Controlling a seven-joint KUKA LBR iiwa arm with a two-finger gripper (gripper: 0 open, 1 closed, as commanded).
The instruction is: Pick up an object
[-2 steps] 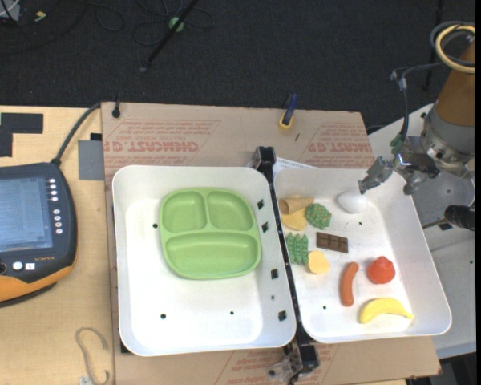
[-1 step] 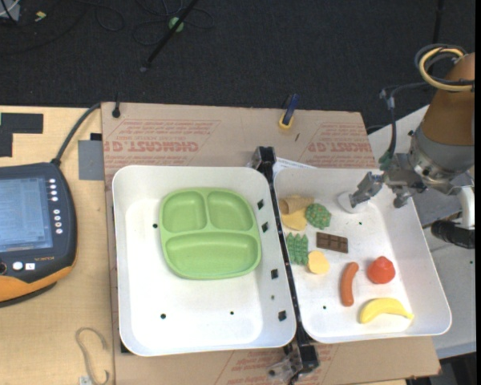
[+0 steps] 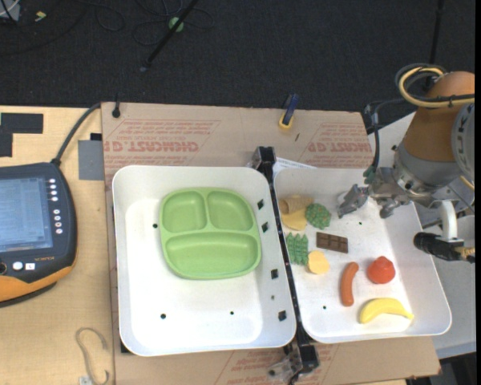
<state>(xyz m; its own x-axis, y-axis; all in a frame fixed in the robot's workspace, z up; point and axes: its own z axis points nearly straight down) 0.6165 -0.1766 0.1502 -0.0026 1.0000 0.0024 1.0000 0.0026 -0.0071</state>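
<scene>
Toy foods — a banana (image 3: 385, 311), tomato (image 3: 381, 270), sausage (image 3: 348, 283), chocolate bar (image 3: 332, 242) and broccoli (image 3: 317, 214) — lie in the right bin (image 3: 433, 311), while the gripper (image 3: 369, 199) hovers over its far part, fingers spread wide and holding nothing.

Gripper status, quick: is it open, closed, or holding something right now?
Gripper: cannot be told from this view; it hangs over the right bin, near the broccoli, with no item seen in it.
</scene>
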